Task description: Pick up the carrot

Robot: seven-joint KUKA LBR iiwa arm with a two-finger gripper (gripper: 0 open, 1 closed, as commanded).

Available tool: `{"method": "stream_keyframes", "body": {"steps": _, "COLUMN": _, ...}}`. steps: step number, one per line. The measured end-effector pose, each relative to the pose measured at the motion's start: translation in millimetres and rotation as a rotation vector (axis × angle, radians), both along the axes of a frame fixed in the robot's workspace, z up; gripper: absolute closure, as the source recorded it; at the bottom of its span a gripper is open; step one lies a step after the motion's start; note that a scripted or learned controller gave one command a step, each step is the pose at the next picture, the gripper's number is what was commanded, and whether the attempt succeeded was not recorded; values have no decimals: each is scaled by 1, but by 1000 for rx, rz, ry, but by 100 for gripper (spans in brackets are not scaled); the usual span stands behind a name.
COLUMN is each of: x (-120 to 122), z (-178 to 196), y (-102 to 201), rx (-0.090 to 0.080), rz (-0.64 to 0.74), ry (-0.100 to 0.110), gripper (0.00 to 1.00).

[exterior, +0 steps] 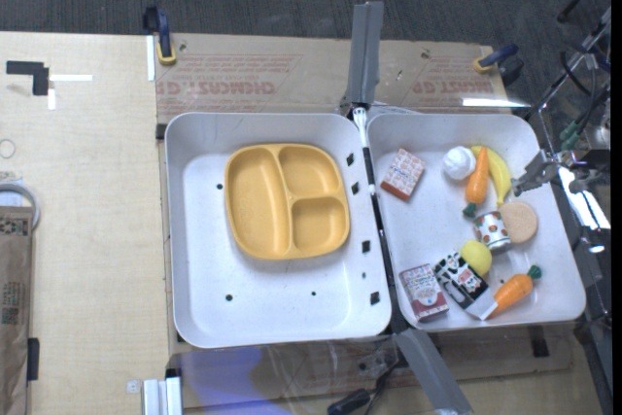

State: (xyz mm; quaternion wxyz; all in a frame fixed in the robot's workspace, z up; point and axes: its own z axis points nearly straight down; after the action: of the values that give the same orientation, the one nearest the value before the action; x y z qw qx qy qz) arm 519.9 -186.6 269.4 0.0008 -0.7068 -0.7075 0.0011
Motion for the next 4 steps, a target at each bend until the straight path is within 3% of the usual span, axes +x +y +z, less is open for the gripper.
{"method": "stream_keyframes", "body": {"steps": 1, "x": -42, "z": 0, "y": 13, "rx": 1, "rz": 85, "ry": 0, "gripper": 0}}
{"method": "stream_keyframes", "body": {"steps": 2, "x": -41, "z": 9, "y": 12, "rx": 0, "rz": 84, "ry": 2, "gripper": 100}}
{"method": "stream_keyframes", "body": {"steps": 3, "x": -42, "z": -33, "y": 0, "rx": 2, "rz": 303, "ry": 0, "gripper": 100}}
{"method": "stream_keyframes", "body": {"steps": 4, "x": -41, "z": -41, "y": 9, "rx": 1, "rz": 454, "ry": -3, "gripper": 100}}
